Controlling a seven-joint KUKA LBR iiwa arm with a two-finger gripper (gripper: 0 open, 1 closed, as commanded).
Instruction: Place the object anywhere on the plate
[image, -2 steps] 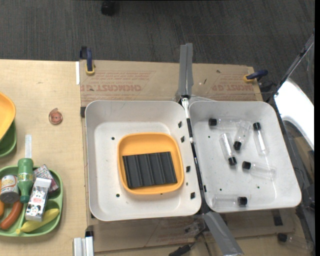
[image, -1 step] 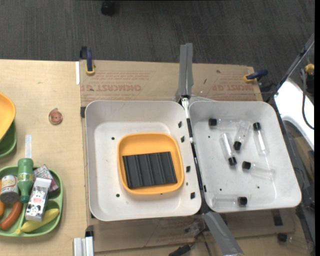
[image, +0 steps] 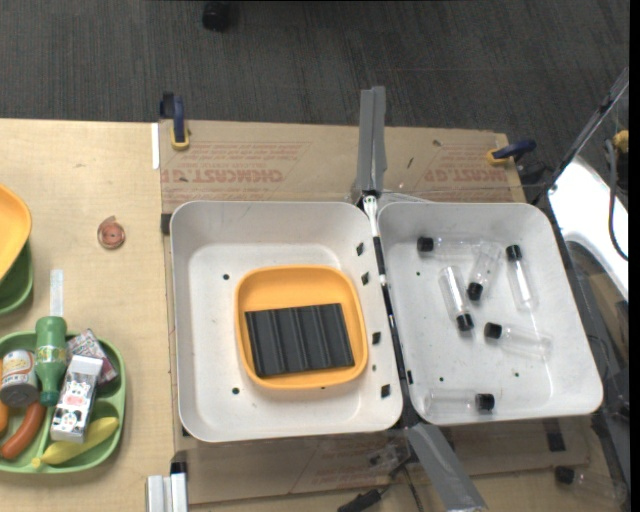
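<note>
Camera view, single frame. I cannot tell my gripper's state from it.

Left bin: shallow white plastic, rounded corners, smooth matte walls. At its centre sits a plate, yellow-orange, square with soft corners and a raised rim. On the plate lies a ribbed slab, dark grey, rectangular, matte, with four lengthwise ridges. It lies flat and wholly within the rim, nearer the plate's front edge.

Right bin: same white shell, touching the left bin along the middle seam. It holds scattered vials, clear tubes with black caps. Most lie toward the back and centre, and one vial lies at the front edge. The clear walls blend into the white floor; I can fix the caps but not every tube outline, so the count is uncertain.

Under both bins is a cardboard sheet, brown with printed lettering too faint to read, held by a blue clamp at its back left corner.

On the wooden table, at the left edge: a green tray of toy food, cut off at the left, and an orange bowl, mostly cut off.
</note>
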